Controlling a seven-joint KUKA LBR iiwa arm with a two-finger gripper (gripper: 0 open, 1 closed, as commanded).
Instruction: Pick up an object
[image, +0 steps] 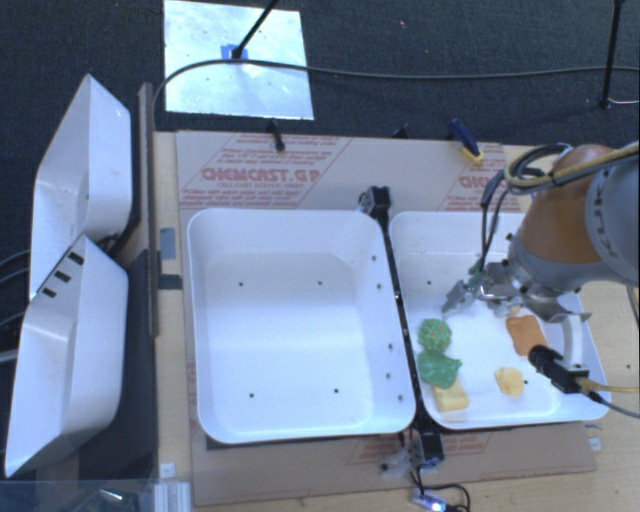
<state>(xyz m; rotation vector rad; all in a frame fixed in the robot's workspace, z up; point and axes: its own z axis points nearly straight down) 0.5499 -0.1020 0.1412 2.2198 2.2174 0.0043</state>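
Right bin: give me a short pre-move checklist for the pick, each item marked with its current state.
1. Objects present in right bin: ok, green pieces, yellow block, small yellow piece, orange piece.
2. Gripper over right bin: ok.
3. Gripper holding something: not ok, nothing seen between its fingers.
4. Gripper above a target: not ok, it sits just up and right of the green pieces.
5. Finger opening: cannot tell.

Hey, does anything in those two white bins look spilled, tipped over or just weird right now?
Nothing stands out. The toy food pieces, a green broccoli, a green leafy piece, two yellow pieces and an orange piece, all lie inside the right bin. The gripper sits above them. Both bins sit level, side by side.
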